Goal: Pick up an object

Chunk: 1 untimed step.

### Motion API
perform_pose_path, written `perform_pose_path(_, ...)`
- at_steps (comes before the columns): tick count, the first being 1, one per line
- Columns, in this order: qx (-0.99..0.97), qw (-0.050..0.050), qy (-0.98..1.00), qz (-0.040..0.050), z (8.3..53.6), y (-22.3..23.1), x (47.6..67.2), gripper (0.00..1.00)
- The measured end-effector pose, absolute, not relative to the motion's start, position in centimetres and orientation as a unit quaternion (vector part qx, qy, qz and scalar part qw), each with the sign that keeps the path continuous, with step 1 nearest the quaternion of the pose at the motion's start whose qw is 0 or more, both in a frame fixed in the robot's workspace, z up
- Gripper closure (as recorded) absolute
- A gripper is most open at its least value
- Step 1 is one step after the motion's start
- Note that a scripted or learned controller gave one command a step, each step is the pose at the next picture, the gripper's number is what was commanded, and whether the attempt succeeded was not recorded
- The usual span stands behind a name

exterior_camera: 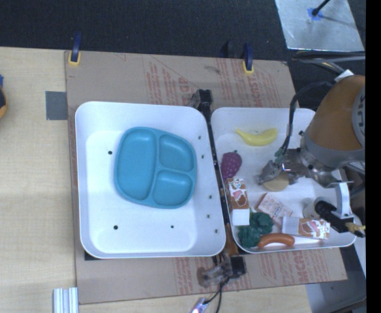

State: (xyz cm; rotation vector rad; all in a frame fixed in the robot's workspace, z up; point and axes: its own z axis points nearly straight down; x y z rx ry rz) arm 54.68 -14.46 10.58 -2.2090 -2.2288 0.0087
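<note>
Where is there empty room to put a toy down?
The left bin has bare white floor all around the blue plate, widest along its near edge. The right bin is crowded: banana, grapes, hot dog, packets and the claw fill it, with small gaps beside the banana.

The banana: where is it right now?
The banana lies in the right bin, near its far edge, up-right of the purple grapes and left of the arm.

Robotics lab: clamped cardboard (pixel 177 80) on bench, white bins (pixel 89 175), toy food (pixel 256 136)
</note>
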Motion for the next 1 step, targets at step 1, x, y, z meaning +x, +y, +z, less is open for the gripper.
perform_pose_path(1, -0.705, 0.001, -0.709, 0.0005, 19.24, -8.55, 58.39, 1.00)
